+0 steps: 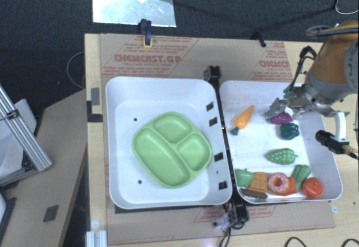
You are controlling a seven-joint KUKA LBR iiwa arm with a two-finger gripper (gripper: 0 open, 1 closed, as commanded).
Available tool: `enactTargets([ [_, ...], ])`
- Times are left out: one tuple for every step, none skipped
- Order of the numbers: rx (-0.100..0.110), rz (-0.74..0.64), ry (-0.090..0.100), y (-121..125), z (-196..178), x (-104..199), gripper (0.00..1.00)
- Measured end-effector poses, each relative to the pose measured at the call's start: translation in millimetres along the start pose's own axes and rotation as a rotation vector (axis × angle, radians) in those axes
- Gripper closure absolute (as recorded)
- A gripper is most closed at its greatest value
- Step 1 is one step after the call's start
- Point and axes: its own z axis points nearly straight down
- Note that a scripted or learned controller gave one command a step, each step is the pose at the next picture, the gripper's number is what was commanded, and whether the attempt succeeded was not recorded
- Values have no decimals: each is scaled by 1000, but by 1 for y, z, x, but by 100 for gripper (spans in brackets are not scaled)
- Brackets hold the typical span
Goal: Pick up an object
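Two shallow white plastic bins sit side by side on a cardboard-covered bench. The left bin (120, 128) has smooth, glossy walls and holds a pale green divided plate (171, 149), rounded in outline with three moulded compartments. The right bin (255, 145) carries a scatter of toy food: an orange carrot (244, 117) with a green tip lying tilted near the upper left, a purple rounded piece (281, 118), a dark teal lump (289, 131) just below it, a knobbly green oval piece (281, 156), and along the near wall a crowded row of a green piece (243, 176), a tan cracker-like square (258, 181), a pink-iced doughnut (279, 183), a green pepper shape (300, 173) and a red tomato (312, 186). The grey arm with its orange band comes in from the right, and the gripper (279, 108) hangs low over the right bin, just beside the purple piece and touching or nearly touching it; whether its grip is released or clenched cannot be told. A black clip (213, 73) sits where the bins meet at the far side.
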Motion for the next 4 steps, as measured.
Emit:
enactTargets([
  [1, 0, 0, 0, 51, 1, 0],
  [-6, 1, -1, 2, 37, 0, 100],
  [-10, -4, -2, 12, -22, 5, 100],
  [-10, -5, -2, 23, -76, 12, 100],
])
